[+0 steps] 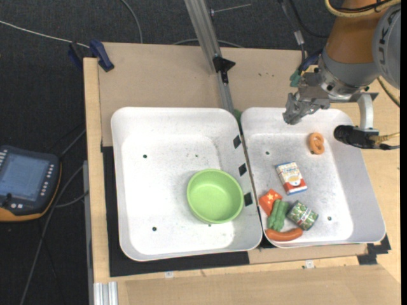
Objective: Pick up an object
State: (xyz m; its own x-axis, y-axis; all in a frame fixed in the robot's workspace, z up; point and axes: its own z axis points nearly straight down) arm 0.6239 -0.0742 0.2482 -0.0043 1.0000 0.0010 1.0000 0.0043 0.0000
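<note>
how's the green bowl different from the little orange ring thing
The green bowl sits in the left bin; the orange ring lies in the right bin. The green bowl is far larger than the orange ring. The bowl is lime green and open upward with a closed bottom; the ring is orange with a hole through it. The bowl sits alone; the ring shares its bin with other items. Both are round.

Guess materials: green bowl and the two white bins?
Green bowl: looks like moulded plastic, matte to satin; even lime colour, soft sheen on the rim, no glaze glare. Left bin and right bin: likely thin formed plastic, semi-gloss; rounded corners, rolled lips, dark scuff specks on the floors. Could be enamelled metal; the view can't rule that out.
</note>
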